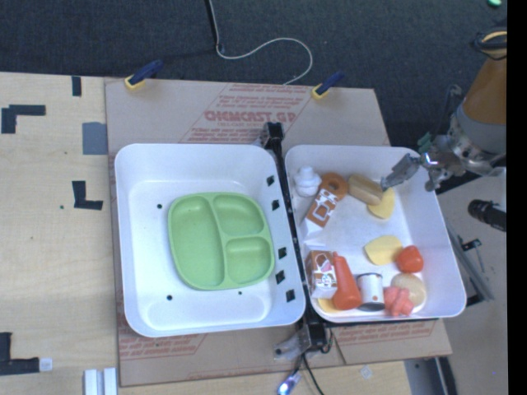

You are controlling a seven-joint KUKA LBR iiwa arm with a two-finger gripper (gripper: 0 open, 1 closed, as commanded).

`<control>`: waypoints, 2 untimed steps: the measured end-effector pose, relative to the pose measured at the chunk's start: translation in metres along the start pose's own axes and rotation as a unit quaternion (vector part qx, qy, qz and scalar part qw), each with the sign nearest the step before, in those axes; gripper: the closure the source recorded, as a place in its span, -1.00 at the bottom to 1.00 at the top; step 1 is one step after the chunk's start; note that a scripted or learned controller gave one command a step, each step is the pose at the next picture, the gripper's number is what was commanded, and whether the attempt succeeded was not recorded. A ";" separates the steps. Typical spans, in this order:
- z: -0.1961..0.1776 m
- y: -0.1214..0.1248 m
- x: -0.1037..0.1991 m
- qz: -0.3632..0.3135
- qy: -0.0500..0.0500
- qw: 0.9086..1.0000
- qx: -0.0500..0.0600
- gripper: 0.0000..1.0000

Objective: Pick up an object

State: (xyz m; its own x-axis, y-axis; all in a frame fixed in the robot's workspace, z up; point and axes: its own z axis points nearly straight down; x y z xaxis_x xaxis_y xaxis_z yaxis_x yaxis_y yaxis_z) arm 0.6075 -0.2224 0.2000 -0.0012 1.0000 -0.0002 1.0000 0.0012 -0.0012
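Your pincer (401, 171) hangs over the right bin (449, 253); whether it's wide or narrow, you cannot tell. A tan block (365, 189) lies just left; crowding could spoil the grasp.

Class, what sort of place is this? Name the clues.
Probably a robotics lab test bench: a robot arm reaches toward two white bins, one filled with toy food, over a clamped cardboard sheet.

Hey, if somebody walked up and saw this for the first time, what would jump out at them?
Probably the green divided plate, alone in the left bin. Next, the bright jumble of toy food in the right bin, with a red tomato near its right side. The gripper hangs over that bin's upper right, near a yellow piece.
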 end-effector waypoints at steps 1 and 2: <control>-0.161 -0.020 0.070 -0.004 -0.001 1.000 -0.009 -1.00; -0.207 -0.079 0.137 -0.004 0.001 1.000 -0.003 -1.00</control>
State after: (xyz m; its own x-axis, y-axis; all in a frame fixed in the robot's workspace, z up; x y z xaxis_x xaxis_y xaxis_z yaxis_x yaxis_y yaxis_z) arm 0.5284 -0.0859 0.4068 -0.0083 1.0000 0.0019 1.0000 0.0083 0.0046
